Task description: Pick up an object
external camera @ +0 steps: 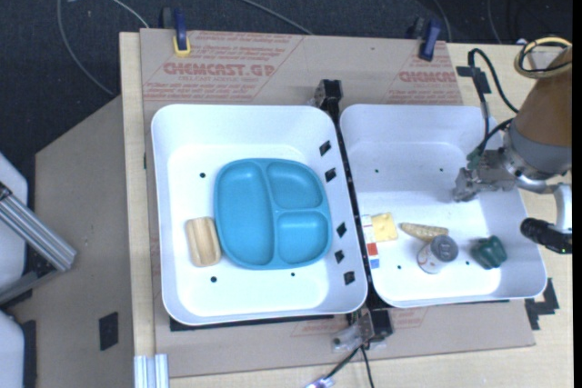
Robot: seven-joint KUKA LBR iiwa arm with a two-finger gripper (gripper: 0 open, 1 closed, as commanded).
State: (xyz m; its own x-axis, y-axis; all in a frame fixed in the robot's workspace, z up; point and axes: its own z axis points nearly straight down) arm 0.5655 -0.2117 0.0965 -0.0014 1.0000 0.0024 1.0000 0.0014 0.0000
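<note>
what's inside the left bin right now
The left bin holds a blue divided plate lying flat near the middle, and a small tan wooden block just beside the plate's left edge. Anything under the plate is covered, so that cannot be seen.

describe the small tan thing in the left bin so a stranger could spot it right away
Look at the left bin, which holds a large blue divided plate. Just off the plate's left edge lies a tan wooden block. It is the one small, pale brown, ridged piece there.
</note>
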